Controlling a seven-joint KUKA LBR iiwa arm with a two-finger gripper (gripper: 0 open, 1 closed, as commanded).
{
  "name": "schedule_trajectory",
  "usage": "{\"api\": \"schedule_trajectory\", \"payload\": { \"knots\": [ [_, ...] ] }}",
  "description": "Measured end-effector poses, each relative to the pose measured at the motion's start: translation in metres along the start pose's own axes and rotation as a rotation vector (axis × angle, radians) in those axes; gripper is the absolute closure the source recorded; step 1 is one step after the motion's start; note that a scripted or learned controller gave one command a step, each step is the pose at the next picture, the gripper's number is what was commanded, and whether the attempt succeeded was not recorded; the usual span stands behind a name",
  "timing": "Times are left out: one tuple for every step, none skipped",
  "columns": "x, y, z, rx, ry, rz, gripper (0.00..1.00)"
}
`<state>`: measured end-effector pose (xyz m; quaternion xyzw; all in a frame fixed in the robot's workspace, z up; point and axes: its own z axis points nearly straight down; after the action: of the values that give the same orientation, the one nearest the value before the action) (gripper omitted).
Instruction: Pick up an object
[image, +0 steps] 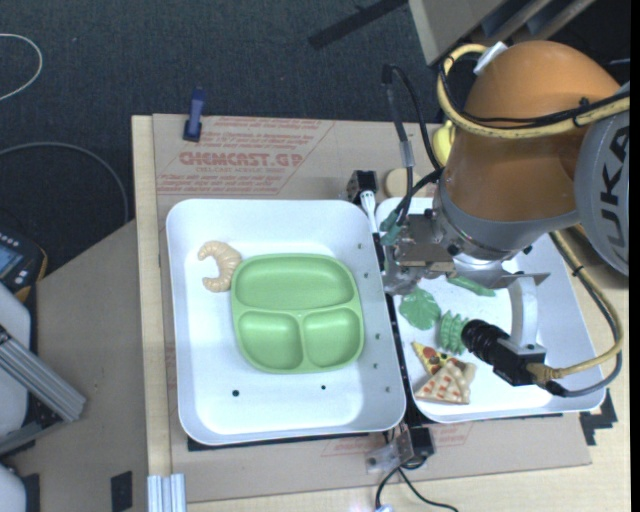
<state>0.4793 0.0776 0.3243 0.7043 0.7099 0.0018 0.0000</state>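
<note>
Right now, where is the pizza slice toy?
In the camera view, the pizza slice lies in the right bin, near its front left corner, just below the green leafy toy.

Two white bins are set side by side on the worktop (250, 160). In the left bin (190, 300) a green divided plate (297, 310) lies beside a croissant (219, 264). In the right bin (570, 340) a pizza slice (446, 378) and green leafy pieces (421, 308) are seen below the arm (520, 130).
</note>
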Motion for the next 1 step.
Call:
{"api": "schedule_trajectory", "payload": {
  "knots": [
    [-0.0220,0.0013,-0.1109,-0.012,-0.001,0.008,1.00]
  ]
}}
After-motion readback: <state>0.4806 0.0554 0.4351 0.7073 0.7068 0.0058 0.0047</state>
